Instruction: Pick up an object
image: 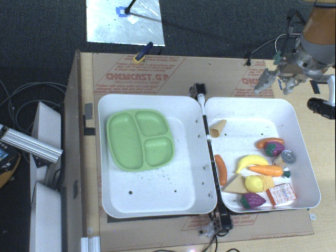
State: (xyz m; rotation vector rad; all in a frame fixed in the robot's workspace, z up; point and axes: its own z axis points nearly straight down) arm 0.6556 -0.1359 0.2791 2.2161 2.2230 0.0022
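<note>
Jaws of the gripper [275,81] stand apart with nothing between them, above the cardboard behind the far edge of the right bin [302,135]. They hang from the grey arm [316,35] with its orange band, which comes in at the upper right.

On the surface [157,70], brown cardboard with red print, two white bins sit side by side and touch along the middle. Inside the left bin [147,193] lies a green plate [140,139] with three compartments, in the far left part.

All the small toy foods are in the right bin, mostly in its near right part. A yellow banana [248,162] lies beside an orange carrot [266,169], and a yellow lemon [253,183] touches a wedge of cheese [235,185]. An orange sausage [221,168] lies close to the left wall. A red and white box [282,193] and a purple raspberry [253,200] are near the front edge. A small cone [217,126] lies apart, near the far left corner.
</note>
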